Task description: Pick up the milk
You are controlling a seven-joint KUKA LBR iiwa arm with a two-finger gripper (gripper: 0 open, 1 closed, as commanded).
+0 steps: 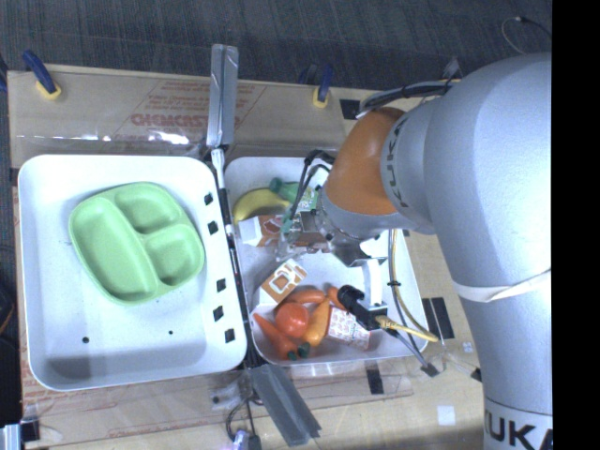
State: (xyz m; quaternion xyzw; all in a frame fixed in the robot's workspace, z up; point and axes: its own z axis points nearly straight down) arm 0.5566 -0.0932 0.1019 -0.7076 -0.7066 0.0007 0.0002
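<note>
small white-and-orange milk carton [286, 279]: lay in the right white plastic bin [246, 178], just beside orange toy vegetables [295, 319] and yellow banana [259, 202]; judged not yet lifted. two-finger gripper [302, 221]: lowered over bin above carton, grey arm bent in from right; grip state could not be told.

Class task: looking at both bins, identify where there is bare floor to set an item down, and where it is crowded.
Free: the left bin's white floor below and left of the green divided plate. Crowded: the right bin, where the banana, milk carton, orange pepper and carrot lie packed beneath the arm.
</note>
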